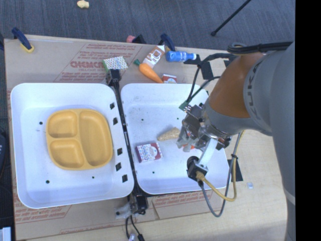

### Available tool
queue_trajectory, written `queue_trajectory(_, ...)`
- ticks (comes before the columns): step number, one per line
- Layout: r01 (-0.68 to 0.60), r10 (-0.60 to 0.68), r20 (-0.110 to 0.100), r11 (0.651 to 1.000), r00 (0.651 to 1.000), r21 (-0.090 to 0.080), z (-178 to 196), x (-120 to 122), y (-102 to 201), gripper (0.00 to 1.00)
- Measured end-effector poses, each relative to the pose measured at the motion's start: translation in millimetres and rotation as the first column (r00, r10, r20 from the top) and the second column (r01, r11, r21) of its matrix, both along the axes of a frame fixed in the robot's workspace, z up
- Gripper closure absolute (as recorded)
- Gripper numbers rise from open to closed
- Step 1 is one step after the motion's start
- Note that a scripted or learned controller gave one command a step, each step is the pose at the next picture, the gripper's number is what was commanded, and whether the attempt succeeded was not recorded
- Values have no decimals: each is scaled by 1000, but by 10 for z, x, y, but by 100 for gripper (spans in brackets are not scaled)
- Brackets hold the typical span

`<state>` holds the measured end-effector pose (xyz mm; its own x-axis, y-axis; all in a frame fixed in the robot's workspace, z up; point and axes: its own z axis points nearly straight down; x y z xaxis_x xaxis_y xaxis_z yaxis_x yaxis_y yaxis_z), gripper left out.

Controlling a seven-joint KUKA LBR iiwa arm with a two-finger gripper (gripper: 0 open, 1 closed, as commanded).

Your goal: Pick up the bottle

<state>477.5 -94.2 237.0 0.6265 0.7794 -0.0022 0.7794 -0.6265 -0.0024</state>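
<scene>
Surface (261, 195): light bench top, with cardboard sheets under two shallow white bins; dark carpet beyond the far edge.

Near edge, 6 o'clock: a black clamp (136, 203) sits at the seam between the bins. A yellow cable (220, 195) loops off the arm at about 5 o'clock.

Left bin (25, 134), 9 o'clock: holds a yellow divided plate (79, 138) with three compartments, lying flat near the bin's middle.

Right bin (150, 99), centre: a small red-and-white packet (149, 151) lies flat toward the near left part. Just beyond it, toward 3 o'clock, lies a tan wedge-shaped item (169, 133).

The gripper (188, 139) is over the right half of the right bin, just beside the tan item. The arm (251, 94), grey with an orange band, comes in from 3 o'clock. Cannot tell whether the fingers are spread or pressed together; nothing is seen between them.

Far side, 12 o'clock, outside the bins on the cardboard: a carrot (149, 73), a small red-and-white box (169, 78), a white bottle (153, 56) with an orange label lying tilted, and a blue bottle (179, 56) lying on its side. Both bottles are well apart from the gripper. A green patterned card (115, 63) sits at 11 o'clock. A yellow clamp (22, 40) holds the far left corner.

Carpet, far left: a small yellow object (83, 4).
</scene>
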Motion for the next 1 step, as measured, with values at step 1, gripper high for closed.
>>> queue_trajectory(1, 162, -162, -4, 987, 987, 2, -872, -22, -86, 100)
